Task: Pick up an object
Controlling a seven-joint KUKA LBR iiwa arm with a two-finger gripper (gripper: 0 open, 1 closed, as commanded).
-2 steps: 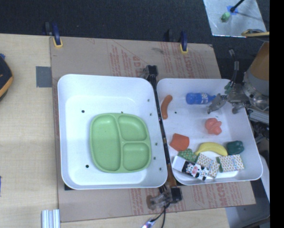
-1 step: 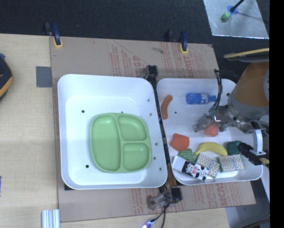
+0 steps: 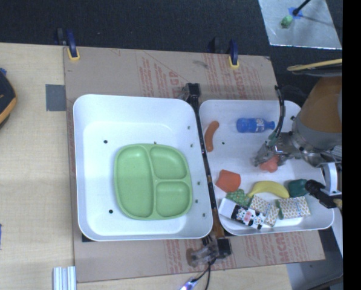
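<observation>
The jaws (image 3: 269,157) are sitting low in the right bin (image 3: 225,109), pressing around a small reddish object (image 3: 269,165); how far apart they are standing cannot be told. A blue bottle (image 3: 255,125) is lying just beyond them, and a yellow banana (image 3: 270,189) is resting nearer the front. The green divided plate (image 3: 152,181) is lying in the left bin (image 3: 89,138).

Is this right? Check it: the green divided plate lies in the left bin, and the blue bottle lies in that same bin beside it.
Not quite. The green divided plate does lie in the left bin, but the blue bottle lies in the right bin, near its far edge, as the camera view shows.
</observation>
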